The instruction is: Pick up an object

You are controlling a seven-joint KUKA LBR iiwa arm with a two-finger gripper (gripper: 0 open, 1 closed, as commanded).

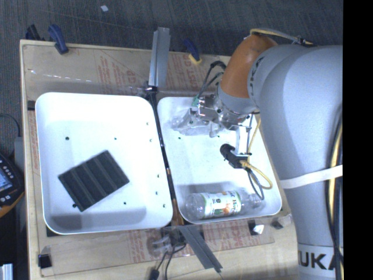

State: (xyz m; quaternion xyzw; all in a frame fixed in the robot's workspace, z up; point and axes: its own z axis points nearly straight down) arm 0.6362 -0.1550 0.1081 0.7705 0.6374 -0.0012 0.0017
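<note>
The gripper (195,118) hung over the top of the right bin (192,174); whether it was open or closed could not be told. The bottle (218,205) lay on its side at that bin's bottom edge, well below the gripper.

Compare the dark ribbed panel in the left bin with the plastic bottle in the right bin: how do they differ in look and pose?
The dark ribbed panel is flat, opaque and nearly black; the plastic bottle is rounded, see-through and bears a green and orange label. The panel lies slantwise near the middle of the left bin; the bottle lies on its side along the near wall of the right bin. Both rest loose, apart from the gripper.
</note>
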